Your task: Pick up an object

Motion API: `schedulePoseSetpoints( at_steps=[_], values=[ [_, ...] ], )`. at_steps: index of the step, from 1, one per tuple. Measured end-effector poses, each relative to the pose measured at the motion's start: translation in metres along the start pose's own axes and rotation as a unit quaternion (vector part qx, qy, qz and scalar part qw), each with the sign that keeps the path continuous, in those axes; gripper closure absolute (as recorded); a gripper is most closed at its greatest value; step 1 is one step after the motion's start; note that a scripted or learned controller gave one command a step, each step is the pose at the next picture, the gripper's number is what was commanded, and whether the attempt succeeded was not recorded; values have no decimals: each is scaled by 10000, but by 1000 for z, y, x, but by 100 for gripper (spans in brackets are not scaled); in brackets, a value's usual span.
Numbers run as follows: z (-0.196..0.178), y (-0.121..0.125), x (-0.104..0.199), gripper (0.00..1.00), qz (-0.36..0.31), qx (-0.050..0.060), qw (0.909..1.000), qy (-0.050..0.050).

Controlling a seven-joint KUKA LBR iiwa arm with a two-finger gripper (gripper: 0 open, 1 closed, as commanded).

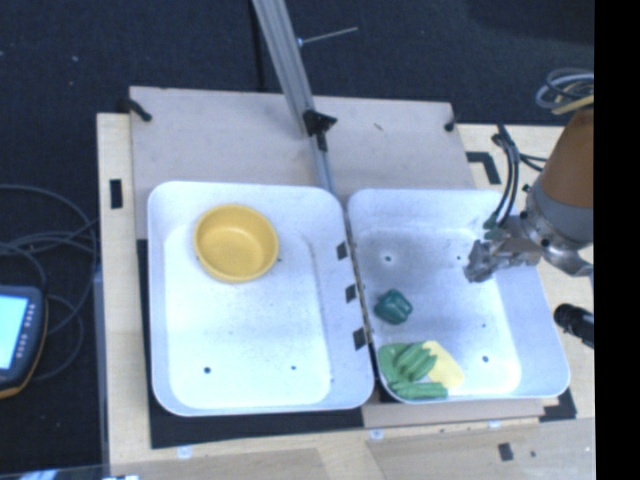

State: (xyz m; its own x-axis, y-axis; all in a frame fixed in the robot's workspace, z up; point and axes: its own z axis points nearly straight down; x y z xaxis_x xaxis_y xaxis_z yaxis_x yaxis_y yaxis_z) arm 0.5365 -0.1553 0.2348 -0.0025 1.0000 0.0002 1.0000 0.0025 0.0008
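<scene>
In the right bin (520,368), a small dark green object (392,307) lies near the left wall. A green and yellow bundle (420,366) rests by the bin's front edge. My gripper (481,264) hangs over the right part of this bin, well to the right of the dark green object and above the bundle. Nothing shows between its fingers. A yellow bowl (236,242) sits in the far left part of the left bin (250,368).
A slanted metal pole (290,63) rises from behind the bins, ending at a clamp near their shared wall. Cables (515,173) trail by the arm at the right. A handheld screen device (18,333) lies off the bench at the left.
</scene>
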Motion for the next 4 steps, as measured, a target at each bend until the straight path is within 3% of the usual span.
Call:
schedulePoseSetpoints(
  at_steps=[4],
  values=[
    [7, 3, 192, 100, -4, 2, 10000, 1]
  ],
)
